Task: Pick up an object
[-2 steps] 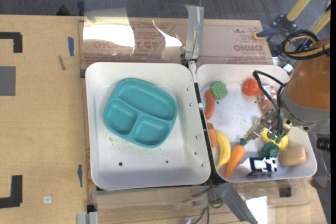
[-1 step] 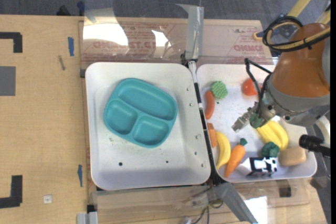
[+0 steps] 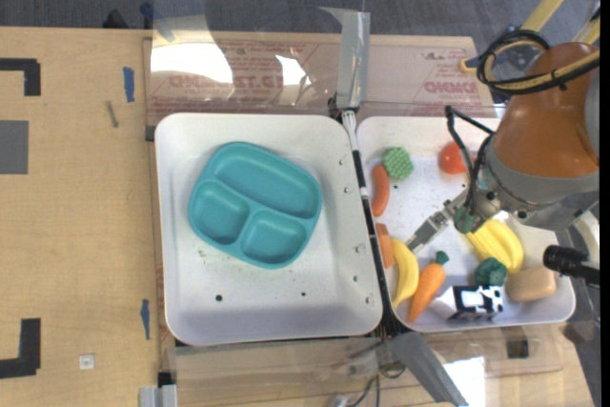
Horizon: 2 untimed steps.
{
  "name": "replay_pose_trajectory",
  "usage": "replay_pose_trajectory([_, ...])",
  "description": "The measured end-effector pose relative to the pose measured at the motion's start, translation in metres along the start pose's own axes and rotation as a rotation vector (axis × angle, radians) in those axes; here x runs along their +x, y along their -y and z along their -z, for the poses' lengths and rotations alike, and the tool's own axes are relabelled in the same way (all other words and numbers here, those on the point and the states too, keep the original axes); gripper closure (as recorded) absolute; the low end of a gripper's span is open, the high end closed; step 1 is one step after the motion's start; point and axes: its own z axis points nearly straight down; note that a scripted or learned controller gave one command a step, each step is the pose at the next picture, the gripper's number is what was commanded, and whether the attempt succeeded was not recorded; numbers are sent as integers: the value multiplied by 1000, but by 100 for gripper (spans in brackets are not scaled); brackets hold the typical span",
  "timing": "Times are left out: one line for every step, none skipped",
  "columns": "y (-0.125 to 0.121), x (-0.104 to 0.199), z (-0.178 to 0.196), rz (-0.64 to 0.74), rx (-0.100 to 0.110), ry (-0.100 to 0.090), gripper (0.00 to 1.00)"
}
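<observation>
The right bin point(image 3: 419, 143) holds several toy foods. Along its left wall lie an orange carrot point(image 3: 381, 189), a green broccoli point(image 3: 397, 163) and a yellow banana point(image 3: 404, 267). A second carrot point(image 3: 427, 289) sits near the front and a red tomato point(image 3: 452, 157) at the back. My gripper point(image 3: 434, 226) hangs low over the middle of this bin, pointing down-left. It is just right of the banana and left of a yellow bunch point(image 3: 500, 243). Nothing shows in its grasp.
The left bin point(image 3: 181, 291) carries a teal divided plate point(image 3: 254, 203). At the right bin's front lie a black-and-white toy cow point(image 3: 477, 300), a small green piece point(image 3: 490, 270) and a tan bread piece point(image 3: 532, 283). The orange-banded arm point(image 3: 548, 124) covers the right bin's far right side.
</observation>
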Motion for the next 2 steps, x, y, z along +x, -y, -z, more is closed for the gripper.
replay_pose_trajectory([6, 11, -32, -54, 5, -5, 0])
replay_pose_trajectory([35, -39, -106, -67, -1, 3, 0])
